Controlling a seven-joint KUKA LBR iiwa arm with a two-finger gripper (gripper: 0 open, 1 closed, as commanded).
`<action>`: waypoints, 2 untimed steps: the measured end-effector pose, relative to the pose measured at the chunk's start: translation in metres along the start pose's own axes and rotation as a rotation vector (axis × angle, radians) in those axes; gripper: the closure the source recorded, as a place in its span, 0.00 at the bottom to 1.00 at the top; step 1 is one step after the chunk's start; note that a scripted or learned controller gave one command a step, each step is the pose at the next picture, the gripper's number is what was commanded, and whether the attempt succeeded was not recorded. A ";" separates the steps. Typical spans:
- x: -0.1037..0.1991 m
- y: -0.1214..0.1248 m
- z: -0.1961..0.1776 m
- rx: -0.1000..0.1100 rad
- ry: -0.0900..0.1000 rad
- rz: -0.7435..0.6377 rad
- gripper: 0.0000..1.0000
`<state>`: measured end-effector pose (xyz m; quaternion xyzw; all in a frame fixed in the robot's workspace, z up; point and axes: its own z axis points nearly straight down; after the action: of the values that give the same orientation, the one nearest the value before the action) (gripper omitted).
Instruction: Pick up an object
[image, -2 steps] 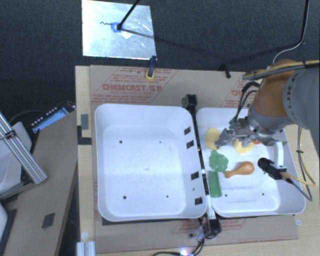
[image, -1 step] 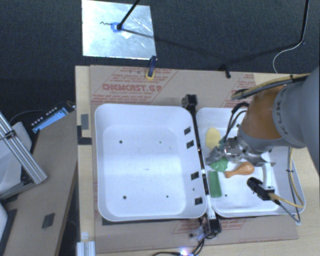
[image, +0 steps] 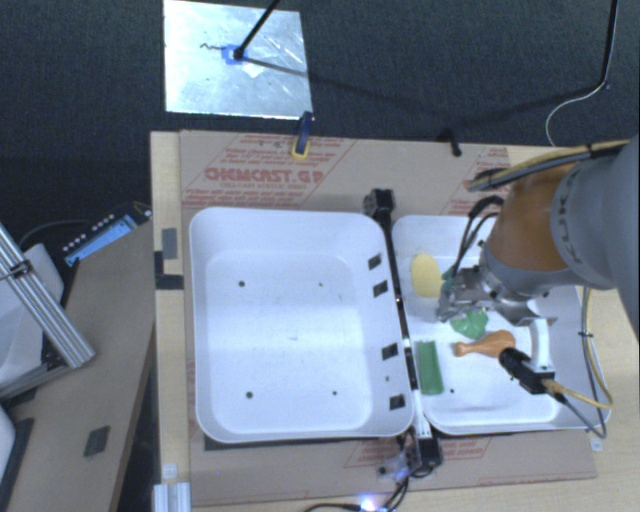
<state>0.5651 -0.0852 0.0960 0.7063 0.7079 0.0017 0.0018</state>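
My gripper (image: 463, 303) reaches down into the right bin (image: 470, 415), near its middle. Just below the gripper lies a crumpled green piece (image: 468, 323), touching or nearly touching it. A pale yellow rounded object (image: 427, 274) rests to the gripper's upper left. An orange-brown drumstick-shaped toy (image: 484, 345) lies to its lower right. A flat green bar (image: 430, 366) sits along the right bin's left wall. The arm's grey body and orange band hide the bin's far right part.
The left bin (image: 290, 320) lies beside the right one, with black clips along the divider between them. Both bins sit on a cardboard sheet (image: 260, 172). A metal plate (image: 238, 58) lies beyond the bench at the back.
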 end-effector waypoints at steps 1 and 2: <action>0.003 0.022 0.012 0.002 0.000 -0.002 1.00; 0.002 0.053 0.011 0.000 0.000 -0.003 1.00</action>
<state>0.6179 -0.0828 0.0853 0.7054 0.7088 0.0016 0.0020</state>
